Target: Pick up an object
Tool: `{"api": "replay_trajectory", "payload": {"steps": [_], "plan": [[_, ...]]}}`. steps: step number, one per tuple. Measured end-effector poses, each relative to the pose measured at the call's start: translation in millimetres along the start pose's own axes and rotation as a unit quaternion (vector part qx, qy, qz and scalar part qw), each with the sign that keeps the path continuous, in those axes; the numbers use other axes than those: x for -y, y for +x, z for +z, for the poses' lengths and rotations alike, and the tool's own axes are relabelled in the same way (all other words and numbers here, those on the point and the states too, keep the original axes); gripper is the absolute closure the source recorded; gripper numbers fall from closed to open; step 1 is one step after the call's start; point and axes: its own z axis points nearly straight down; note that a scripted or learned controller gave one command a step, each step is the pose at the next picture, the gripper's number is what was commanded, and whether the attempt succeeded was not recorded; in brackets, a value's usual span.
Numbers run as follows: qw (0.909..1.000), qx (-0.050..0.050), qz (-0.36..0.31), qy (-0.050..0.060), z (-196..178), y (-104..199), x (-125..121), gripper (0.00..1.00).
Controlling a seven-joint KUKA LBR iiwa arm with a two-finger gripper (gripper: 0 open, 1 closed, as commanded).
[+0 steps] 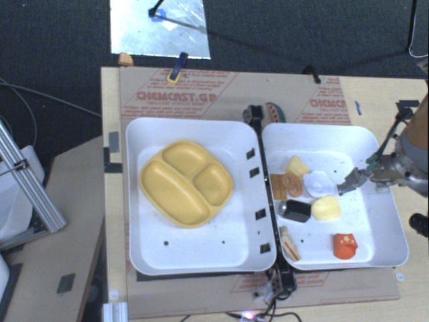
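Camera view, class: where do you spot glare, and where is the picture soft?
Camera view: glare washes out the shiny sheet above the bench; the small items in the right bin look soft; the pincer is slightly blurred.

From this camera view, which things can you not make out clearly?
- Pincer: small and blurred, so its state is unclear.
- Arm: cut off by the right edge.
- Brown item in the right bin: too small to identify.
- Striped object behind the bins: partly hidden by the bin rim.
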Motion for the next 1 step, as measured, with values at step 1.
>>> {"api": "replay_trajectory", "payload": {"steps": [1], "plan": [[1.0, -0.003, -0.004, 0.005, 100.1, 88.3, -1.1, 0.0]]}}
